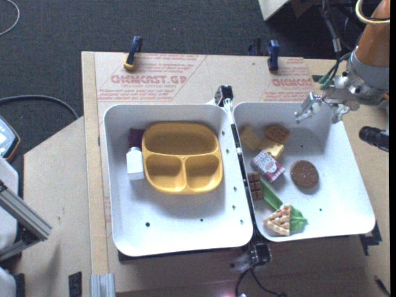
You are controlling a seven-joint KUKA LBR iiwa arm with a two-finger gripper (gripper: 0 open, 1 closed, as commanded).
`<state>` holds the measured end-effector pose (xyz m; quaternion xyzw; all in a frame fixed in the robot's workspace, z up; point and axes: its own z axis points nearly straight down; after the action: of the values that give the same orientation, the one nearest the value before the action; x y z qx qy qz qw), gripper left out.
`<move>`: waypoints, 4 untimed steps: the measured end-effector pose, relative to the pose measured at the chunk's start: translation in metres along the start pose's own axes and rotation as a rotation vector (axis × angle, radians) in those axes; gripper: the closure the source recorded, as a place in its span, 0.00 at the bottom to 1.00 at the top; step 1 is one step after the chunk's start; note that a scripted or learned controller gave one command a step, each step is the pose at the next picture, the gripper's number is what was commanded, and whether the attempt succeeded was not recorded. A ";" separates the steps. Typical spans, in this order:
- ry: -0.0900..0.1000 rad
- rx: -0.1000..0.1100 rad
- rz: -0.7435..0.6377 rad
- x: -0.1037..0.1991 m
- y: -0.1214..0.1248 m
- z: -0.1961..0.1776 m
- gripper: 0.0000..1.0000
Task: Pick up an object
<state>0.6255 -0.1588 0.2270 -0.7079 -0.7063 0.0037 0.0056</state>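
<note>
On the brown board [185,79] that is covering the counter [62,184] we are reading red print, "CHEMCAST GP", once behind the left bin [117,166] and again, partly hidden, behind the right bin [346,190]. The small packet [268,164] in the right bin is carrying pink and white print, but the letters are too small for us to read.

The claw [320,109] is hanging over the far edge of the right bin, with its two fingers spread apart and nothing between them.

The things to pick are lying in the right bin. A round dark brown cookie [304,174] is lying alone near the middle. Near the far left corner a round waffle [276,133] is lying beside a pale tan piece [250,138]. A chocolate bar [255,187] is lying along the left wall. At the near side a pizza slice [279,220] is resting on something green [298,218].

In the left bin a yellow divided plate [182,156] is taking the middle, and a small white bottle [135,164] is standing just beside it on its left.
</note>
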 end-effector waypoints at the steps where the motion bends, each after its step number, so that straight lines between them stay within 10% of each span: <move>1: -0.002 -0.012 -0.002 0.000 0.002 -0.007 0.00; 4: 0.000 -0.019 -0.001 0.004 0.015 0.140 0.00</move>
<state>0.6391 -0.1543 0.0870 -0.7074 -0.7068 -0.0031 -0.0011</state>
